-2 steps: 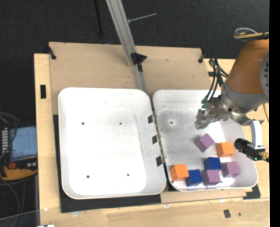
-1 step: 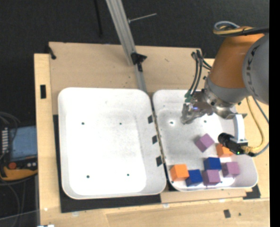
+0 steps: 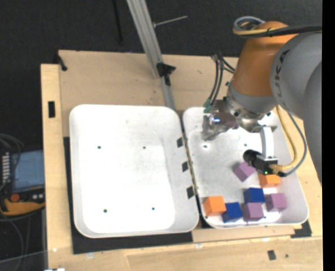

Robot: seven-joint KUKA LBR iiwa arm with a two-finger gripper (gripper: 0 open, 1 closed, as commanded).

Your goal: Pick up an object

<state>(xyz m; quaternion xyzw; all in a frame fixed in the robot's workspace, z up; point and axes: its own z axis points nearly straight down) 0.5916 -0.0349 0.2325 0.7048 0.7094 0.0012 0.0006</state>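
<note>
The bench point(image 3: 116, 78) carries two shallow white bins side by side. The left bin point(image 3: 127, 168) lies bare apart from a few dark specks; the right bin point(image 3: 212, 162) holds all the small blocks, gathered along its near edge and right side. The grey arm point(image 3: 297, 66) with its orange band reaches in from the right, and its claw point(image 3: 212, 127) hangs over the far left part of the right bin, well apart from the blocks. The claw is small and blurred here, so I cannot tell whether it is spread or pressed together, but nothing appears to be caught in it.

The blocks, from larger to smaller as they appear: an orange block point(image 3: 214, 205) at the near left of the cluster, touching or just beside a blue block point(image 3: 232, 212); a purple block point(image 3: 252, 211) next to that; a second blue block point(image 3: 255, 195) just beyond it; a purple block point(image 3: 278, 201) to the right; a small orange block point(image 3: 270, 179) further back; and a lone purple block point(image 3: 243, 171) nearest the claw.

For a clean pick, the lone purple block looks the best target, since it stands free of its neighbours. The claw would need to travel nearward and right, centre over it, line up with its flat sides, then descend straight. The packed near row risks nudging adjacent blocks.

Part of dark lettering shows on the arm's grey shell at the right, too cropped to read with confidence.
</note>
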